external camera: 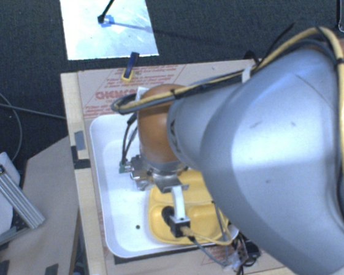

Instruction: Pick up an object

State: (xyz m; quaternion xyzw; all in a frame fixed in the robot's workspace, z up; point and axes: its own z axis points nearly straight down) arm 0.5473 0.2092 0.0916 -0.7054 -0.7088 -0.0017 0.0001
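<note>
Camera view: the gripper (162, 184) hangs low in the white bin (111, 171), right above a yellow thing (200, 215) lying at the bin's near right. Whether the gripper is apart or together, I cannot tell.

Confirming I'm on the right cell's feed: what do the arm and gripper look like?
The arm is a broad, rounded, smooth grey casing with a glossy orange band above the wrist. A yellow cable and a thinner black cable run along its upper side. The gripper below the band is a blocky silver-grey metal unit. I see no readable markings.
</note>
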